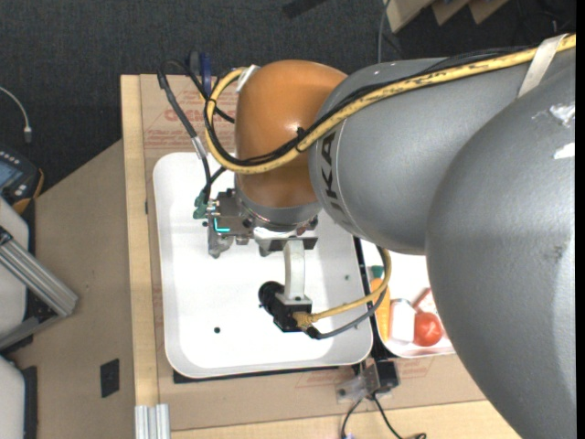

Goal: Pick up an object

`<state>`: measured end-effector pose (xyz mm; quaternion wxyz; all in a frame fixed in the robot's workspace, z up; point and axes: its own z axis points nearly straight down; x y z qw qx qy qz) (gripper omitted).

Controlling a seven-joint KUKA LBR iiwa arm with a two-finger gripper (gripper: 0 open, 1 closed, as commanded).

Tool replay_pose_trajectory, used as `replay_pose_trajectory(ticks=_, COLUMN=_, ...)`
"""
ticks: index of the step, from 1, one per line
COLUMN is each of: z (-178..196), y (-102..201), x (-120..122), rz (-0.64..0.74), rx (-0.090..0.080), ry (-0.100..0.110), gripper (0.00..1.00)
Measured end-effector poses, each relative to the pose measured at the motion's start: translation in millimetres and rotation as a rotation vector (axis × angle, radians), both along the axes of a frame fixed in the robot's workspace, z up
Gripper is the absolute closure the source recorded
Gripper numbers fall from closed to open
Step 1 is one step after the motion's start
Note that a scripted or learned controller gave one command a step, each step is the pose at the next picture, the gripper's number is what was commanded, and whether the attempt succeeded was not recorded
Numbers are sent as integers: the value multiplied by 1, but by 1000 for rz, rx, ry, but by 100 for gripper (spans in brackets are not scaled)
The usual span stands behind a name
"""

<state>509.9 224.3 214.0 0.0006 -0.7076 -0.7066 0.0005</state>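
Grey arm [457, 154] in from the right, bulking across the upper and right parts of the view. Orange band [279, 126] above the wrist, hanging over the far half of the left bin [187, 282].

Tool [239, 233] just below the band, pointed down into the left bin, roughly over its middle and nearer the far wall than the near one. Small teal light on its left side. Cannot tell whether spread or pressed together: working end tucked under the wrist. Cannot tell either whether touching the bin floor or hanging clear of it.

Left bin white, shallow, round-cornered, seated on a tan surface [137, 273]. Tiny dark speck [217, 329] on the bin floor toward the near left corner, well apart from the tool.

Right bin [402, 347] with its near left corner in sight, the rest behind the arm. Things to pick, all there:
- red rounded object [427, 327] close to the near wall, partly under the arm
- orange piece [382, 316] standing along the left wall; cannot tell whether inside or on the rim
- thin red strip [421, 297] slanting just above the red rounded object

Kind of each not identifiable. All three well apart from the tool, in the other bin.

Black cables [183, 99] looped over the far left corner of the surface. Small black square [110, 378] on the surface near its front left.
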Motion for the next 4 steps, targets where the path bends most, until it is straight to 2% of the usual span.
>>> replay_pose_trajectory(ticks=1, z=141, y=-12, x=54, rz=1, rx=5, ry=-21, gripper=0)
replay_pose_trajectory(ticks=2, z=226, y=1, x=19, rz=5, rx=5, ry=-11, gripper=0)
replay_pose_trajectory(ticks=3, z=230, y=1, x=20, rz=4, rx=1, ry=-5, gripper=100)
replay_pose_trajectory(ticks=4, z=267, y=-10, x=-33, rz=4, rx=3, ry=-6, gripper=100)
